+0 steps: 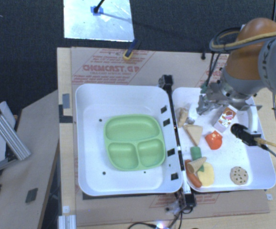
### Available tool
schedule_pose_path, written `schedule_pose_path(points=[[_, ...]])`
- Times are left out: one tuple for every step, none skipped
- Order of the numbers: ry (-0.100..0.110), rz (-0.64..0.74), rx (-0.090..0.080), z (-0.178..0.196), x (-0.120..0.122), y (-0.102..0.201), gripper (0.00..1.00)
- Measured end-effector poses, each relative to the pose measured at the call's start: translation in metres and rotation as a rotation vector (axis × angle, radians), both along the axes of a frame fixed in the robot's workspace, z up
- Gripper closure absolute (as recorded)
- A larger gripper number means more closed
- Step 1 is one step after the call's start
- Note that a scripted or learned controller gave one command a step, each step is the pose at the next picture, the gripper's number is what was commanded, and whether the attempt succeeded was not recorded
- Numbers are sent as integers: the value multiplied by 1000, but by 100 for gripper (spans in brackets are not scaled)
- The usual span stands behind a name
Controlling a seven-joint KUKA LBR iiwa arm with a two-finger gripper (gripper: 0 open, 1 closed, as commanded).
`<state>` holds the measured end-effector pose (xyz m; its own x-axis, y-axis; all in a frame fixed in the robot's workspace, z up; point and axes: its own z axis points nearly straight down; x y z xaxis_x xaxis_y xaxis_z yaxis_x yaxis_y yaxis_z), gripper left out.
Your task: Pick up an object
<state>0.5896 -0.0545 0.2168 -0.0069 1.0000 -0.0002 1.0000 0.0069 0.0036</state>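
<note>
Glossy green plastic tray [132, 142]; smooth white plastic bins [92, 128]; printed brown cardboard worktop [111, 68]; dull metal plate [97, 13].

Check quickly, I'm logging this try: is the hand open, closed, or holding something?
Hand: cannot be told; it sits low over the right bin.

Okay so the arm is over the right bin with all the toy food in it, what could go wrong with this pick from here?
The gripper is low at the far end of the right bin, close to the small carton and the wedge. It could nudge one away instead of grasping it.

The pieces near the divider, like the green block and carrot, lie bunched together, so a grab there might catch two or slip.
</note>
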Motion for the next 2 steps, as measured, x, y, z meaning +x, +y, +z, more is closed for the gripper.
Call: schedule_pose_path(points=[[1, -1, -1, -2, 2, 4, 100], [1, 0, 0, 18, 0, 4, 100]])
